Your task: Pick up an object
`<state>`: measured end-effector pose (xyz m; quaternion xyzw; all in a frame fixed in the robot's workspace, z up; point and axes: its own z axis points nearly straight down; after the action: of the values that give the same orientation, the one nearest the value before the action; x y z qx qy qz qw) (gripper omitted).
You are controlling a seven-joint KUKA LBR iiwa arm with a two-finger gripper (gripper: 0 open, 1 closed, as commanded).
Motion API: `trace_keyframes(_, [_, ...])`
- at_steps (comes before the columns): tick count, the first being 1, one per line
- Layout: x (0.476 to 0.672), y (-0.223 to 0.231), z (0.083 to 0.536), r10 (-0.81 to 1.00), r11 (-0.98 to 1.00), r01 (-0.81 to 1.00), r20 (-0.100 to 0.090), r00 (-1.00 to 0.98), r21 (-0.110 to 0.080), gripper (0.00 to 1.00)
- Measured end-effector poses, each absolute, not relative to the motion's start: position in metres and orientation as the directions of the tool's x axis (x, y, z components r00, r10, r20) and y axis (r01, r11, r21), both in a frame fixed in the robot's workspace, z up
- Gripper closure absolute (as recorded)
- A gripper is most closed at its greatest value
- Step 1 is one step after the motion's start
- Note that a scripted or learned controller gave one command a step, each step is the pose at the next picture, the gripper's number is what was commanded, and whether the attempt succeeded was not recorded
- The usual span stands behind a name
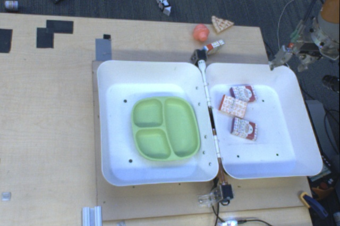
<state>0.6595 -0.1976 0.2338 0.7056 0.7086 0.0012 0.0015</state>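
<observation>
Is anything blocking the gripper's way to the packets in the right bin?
Nothing visible does. The gripper sits past the right bin's upper right corner, and the three packets lie uncovered on the bin floor, with bare floor between.

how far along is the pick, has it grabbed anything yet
Nothing looks done so far. All three small packets lie in the right bin, and the green divided tray sits in the left bin. The arm is at the right edge, beyond the right bin's far corner and not over the packets. Left to do: move over a packet, descend, grip and lift it.
</observation>
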Motion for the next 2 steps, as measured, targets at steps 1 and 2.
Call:
trace_keyframes(1, [0.647,-0.206,0.099,1.000,0.004,1.000,-0.003,-0.004,0.012,0.00])
trace_keyframes(2, [0.537,-0.203,0.087,1.000,0.006,1.000,0.005,-0.006,0.003,0.00])
